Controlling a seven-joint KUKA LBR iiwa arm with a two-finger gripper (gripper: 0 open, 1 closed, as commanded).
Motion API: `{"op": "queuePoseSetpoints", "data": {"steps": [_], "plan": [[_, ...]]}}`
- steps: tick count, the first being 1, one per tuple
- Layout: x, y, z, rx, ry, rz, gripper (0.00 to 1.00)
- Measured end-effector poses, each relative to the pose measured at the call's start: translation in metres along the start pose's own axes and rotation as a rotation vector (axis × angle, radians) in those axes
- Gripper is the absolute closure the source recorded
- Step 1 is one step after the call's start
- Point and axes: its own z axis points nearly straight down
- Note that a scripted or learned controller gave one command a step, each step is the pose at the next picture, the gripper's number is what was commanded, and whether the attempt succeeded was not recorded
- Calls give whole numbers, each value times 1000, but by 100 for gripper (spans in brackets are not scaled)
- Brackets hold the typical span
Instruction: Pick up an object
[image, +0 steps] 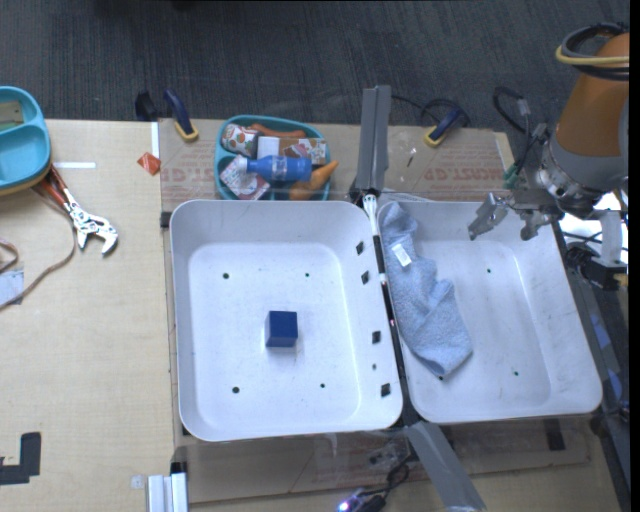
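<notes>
A small blue cube (282, 328) rests near the middle of the left white bin (200, 400). A crumpled light blue cloth (422, 296) lies along the left side of the right white bin (560, 390). My gripper (507, 219) hangs over the far right edge of the right bin, well apart from the cloth. Its two fingers are spread apart, open, with nothing between them.
A teal bowl (230, 140) with small packets and a blue bottle stands behind the left bin. A wrench (85, 226) and a teal tray (22, 140) lie on the wooden bench at the left. A grey divider bar (374, 130) runs between the bins.
</notes>
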Motion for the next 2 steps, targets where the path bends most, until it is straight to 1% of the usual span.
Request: {"op": "queuePoseSetpoints", "data": {"steps": [1, 2], "plan": [[-3, -51, 12, 0, 0, 49, 0], [-3, -51, 12, 0, 0, 49, 0]]}}
